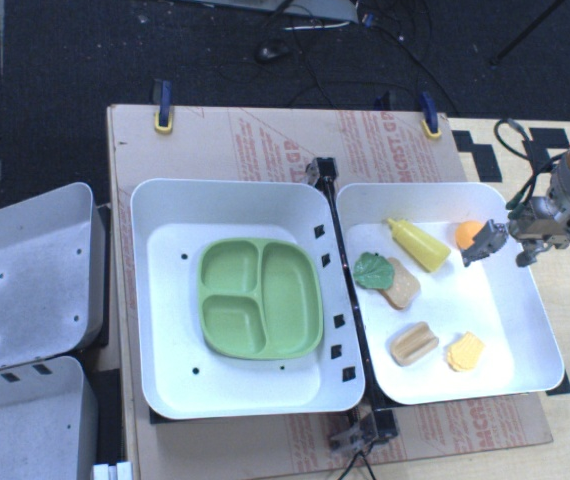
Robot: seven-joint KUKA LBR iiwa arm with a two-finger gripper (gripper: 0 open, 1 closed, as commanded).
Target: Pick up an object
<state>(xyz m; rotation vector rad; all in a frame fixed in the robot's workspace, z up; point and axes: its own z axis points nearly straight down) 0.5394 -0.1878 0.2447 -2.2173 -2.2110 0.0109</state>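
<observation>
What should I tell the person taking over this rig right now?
Gripper: above the right bin's far right edge, beside the orange ball; nothing seen held.
Right bin: yellow bottle, green leaf on a bread slice, hot dog bun, yellow piece.
Left bin: green divided plate.
Done: nothing picked.
Left: grasp and lift one object.

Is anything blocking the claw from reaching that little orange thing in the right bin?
Nothing visible does. The gripper hangs at the right bin's far right side, just beside the orange piece; the yellow bottle lies beyond it.
</observation>
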